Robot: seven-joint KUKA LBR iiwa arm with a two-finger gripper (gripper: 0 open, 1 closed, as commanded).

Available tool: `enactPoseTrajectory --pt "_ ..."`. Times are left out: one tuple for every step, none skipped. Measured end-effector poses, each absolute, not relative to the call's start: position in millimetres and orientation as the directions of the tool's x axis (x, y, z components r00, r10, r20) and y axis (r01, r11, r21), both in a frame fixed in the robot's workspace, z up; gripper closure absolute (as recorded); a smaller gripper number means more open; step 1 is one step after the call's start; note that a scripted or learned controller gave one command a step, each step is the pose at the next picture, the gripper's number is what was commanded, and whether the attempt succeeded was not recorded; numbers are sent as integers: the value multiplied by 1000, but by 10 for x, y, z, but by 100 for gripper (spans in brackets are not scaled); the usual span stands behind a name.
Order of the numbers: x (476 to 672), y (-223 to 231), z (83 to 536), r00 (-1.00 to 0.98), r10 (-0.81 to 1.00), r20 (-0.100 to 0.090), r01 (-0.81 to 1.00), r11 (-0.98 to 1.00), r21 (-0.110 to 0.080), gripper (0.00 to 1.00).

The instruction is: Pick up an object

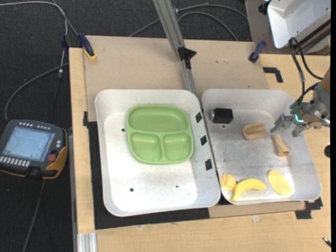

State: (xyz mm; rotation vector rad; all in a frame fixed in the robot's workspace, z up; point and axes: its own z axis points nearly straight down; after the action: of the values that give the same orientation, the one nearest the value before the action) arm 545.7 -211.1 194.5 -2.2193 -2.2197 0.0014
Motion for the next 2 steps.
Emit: enactPoseTrajectory --pt "5464 -2111 1954 -1 1000 1 1000 1 -1 0" --pt "5484 -2129 1327 0 1000 3 1000 0 -7 0"
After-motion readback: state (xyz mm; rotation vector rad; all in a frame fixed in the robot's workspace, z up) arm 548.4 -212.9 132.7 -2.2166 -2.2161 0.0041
